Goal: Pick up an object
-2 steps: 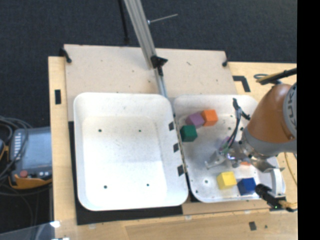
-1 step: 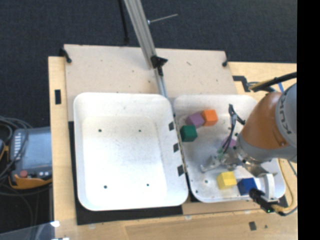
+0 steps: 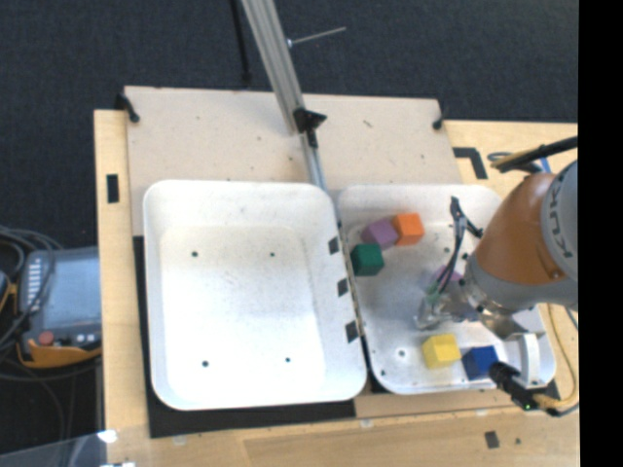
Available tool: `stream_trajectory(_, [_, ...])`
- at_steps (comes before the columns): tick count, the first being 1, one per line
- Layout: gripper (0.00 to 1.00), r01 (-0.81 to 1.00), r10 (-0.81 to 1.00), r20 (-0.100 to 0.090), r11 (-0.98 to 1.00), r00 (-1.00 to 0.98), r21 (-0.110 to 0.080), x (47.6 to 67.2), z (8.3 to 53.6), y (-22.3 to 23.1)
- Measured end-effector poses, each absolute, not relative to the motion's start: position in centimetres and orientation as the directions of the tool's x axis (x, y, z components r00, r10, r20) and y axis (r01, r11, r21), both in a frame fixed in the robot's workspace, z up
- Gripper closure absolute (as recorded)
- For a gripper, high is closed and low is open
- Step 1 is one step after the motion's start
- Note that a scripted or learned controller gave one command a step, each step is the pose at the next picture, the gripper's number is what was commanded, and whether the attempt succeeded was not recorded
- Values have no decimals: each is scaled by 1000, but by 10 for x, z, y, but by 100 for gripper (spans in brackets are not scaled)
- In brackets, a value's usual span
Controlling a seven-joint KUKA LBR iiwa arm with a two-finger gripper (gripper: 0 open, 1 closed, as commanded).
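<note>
The blue block (image 3: 479,361) lies by the right bin's (image 3: 389,370) near edge, the yellow block (image 3: 441,349) touching it on the left. The claw (image 3: 435,311) hangs just above the yellow block; whether it is spread or pressed together I cannot tell. Coming down off-centre, it could strike the yellow block's top or shove it against its blue neighbour. The yellow block looks roughly cubic, no clear long axis, its sides slightly skewed to the bin's walls
</note>
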State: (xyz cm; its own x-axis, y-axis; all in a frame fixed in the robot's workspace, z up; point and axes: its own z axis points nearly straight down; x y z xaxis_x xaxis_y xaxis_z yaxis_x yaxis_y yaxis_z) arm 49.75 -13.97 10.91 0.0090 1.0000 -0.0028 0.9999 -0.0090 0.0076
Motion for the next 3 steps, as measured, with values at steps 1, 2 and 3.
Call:
stream_trajectory(1, [100,1000,1000,-2,4,-4,7,505,160,-132])
stream_trajectory(2, [100,1000,1000,-3,3,-3,9,506,224,-137])
stream_trajectory(3, [100,1000,1000,-3,4,-4,8,512,288,-137])
